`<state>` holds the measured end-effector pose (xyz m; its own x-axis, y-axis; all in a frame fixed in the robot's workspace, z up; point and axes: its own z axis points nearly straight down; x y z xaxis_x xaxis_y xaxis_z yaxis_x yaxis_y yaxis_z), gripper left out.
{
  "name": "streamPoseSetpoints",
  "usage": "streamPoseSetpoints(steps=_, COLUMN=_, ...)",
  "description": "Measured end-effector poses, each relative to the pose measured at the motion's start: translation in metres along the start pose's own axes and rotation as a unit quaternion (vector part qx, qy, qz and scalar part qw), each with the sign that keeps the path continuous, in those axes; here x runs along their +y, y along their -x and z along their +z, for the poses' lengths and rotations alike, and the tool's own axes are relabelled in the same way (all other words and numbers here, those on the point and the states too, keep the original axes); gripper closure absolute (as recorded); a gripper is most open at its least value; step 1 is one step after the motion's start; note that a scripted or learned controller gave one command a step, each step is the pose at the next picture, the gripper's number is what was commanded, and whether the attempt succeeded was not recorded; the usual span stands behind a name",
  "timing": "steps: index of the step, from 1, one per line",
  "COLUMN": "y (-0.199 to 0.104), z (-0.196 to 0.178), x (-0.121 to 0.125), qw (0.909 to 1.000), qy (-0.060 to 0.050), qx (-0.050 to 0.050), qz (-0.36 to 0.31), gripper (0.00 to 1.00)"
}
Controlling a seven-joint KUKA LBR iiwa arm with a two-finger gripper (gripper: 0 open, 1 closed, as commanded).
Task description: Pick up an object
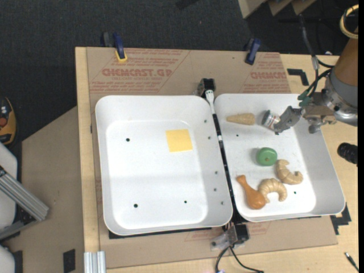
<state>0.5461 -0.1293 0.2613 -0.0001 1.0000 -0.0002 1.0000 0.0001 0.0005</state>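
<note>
Camera view: grey two-finger gripper [272, 121] in right white bin [327, 169], finger state indeterminate. Tan cone-shaped toy [241, 119] lies just beside it; probably light, rigid, slippery; grasp across thicker end.

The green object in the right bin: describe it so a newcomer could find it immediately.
Start at the right bin, the one the arm reaches over. Near its middle lies the green object, round and squat. It is the only green thing there; the croissant-shaped pieces and orange drumstick nearer the front are tan or orange.
</note>
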Motion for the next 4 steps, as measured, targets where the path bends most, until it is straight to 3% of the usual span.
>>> streamPoseSetpoints(steps=1, y=-0.015, z=0.161, x=-0.039, qw=1.0000, qy=-0.010, qx=0.003, qz=0.001, gripper=0.00)
streamPoseSetpoints(steps=2, y=0.065, z=0.178, x=-0.007, qw=1.0000, qy=0.001, qx=-0.003, qz=0.003, gripper=0.00)
streamPoseSetpoints(steps=3, y=0.097, z=-0.086, x=0.006, qw=0.9999, qy=0.010, qx=-0.005, qz=0.000, gripper=0.00)
streamPoseSetpoints(steps=4, y=0.095, z=-0.086, x=0.005, qw=1.0000, qy=0.003, qx=-0.002, qz=-0.001, gripper=1.00)
